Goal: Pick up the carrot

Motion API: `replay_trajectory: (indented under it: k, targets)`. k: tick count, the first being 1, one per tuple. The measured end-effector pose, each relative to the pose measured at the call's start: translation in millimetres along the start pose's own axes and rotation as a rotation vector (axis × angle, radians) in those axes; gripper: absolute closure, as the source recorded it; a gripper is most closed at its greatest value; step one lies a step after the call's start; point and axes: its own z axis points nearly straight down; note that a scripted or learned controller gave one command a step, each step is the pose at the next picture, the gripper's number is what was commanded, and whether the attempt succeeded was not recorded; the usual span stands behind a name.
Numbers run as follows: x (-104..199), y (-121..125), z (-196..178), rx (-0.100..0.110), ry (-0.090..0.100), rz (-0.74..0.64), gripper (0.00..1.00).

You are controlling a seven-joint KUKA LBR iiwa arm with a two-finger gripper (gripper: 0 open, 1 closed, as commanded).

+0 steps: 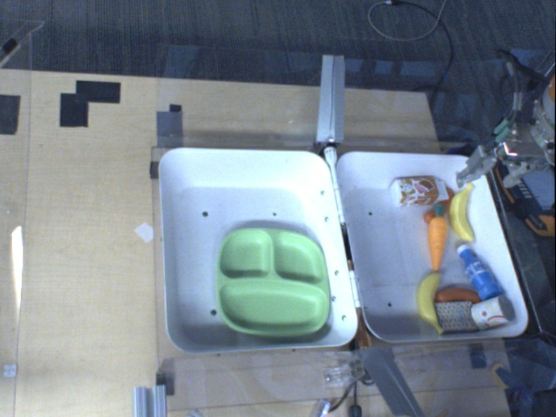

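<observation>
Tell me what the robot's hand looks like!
At the right edge of the camera view, by the top corner of the right bin, the gripper shows as pale grey metal pieces, with one angular silver piece poking out over the bin's rim. Small teal bits and thin cables sit among the parts above it. It's too small to see more.

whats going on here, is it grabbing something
Not yet. The gripper hovers at the right bin's upper right rim, with nothing seen between its fingers. The carrot lies untouched in that bin among two bananas, a blue bottle and small packets. A green divided plate sits in the left bin.
</observation>
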Motion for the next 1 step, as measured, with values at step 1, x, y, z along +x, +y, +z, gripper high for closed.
replay_trajectory:
  k: [1]
  targets:
    - [8.1, 11.5, 169.7, -0.003, 0.004, -0.068, 0.0]
